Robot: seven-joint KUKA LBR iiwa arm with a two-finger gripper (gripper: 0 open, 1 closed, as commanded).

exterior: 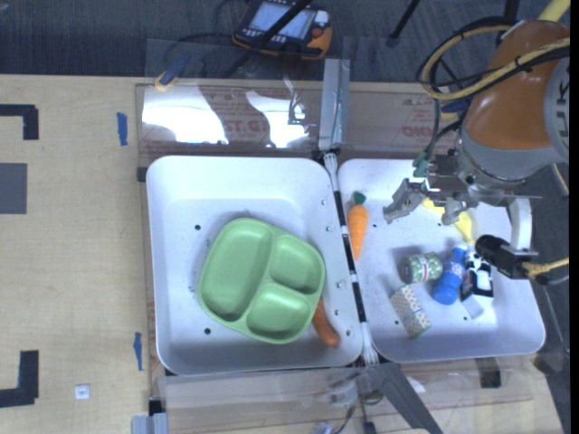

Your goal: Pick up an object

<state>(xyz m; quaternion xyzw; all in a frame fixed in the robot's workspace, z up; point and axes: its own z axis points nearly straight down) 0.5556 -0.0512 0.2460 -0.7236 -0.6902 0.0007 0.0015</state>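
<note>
Hand (418, 199) first on our list: it hangs over the upper part of the right bin (516, 333), fingers spread apart with nothing between them, one grey fingertip (396, 209) pointing down and left towards the carrot. From there we record items from left to right. On the wooden desk (72, 242) sit two shallow white bins side by side. Left bin (172, 188): one green divided plate (261, 278) with three compartments, lying towards the front; one orange piece (324, 325) tucked against the plate's right front edge, part hidden beneath it, kind not told. Right bin: one toy carrot (358, 226) with a green top, lying along the left wall; one patterned roll (411, 309) near the front; one small green-labelled can (422, 266) on its side just behind it; one blue item (449, 280) touching the can's right; one black-and-white item (479, 278) beside that; one yellow piece (456, 217) under the arm, mostly covered. We note the grey arm (520, 107) with its orange band entering from the right.
</note>
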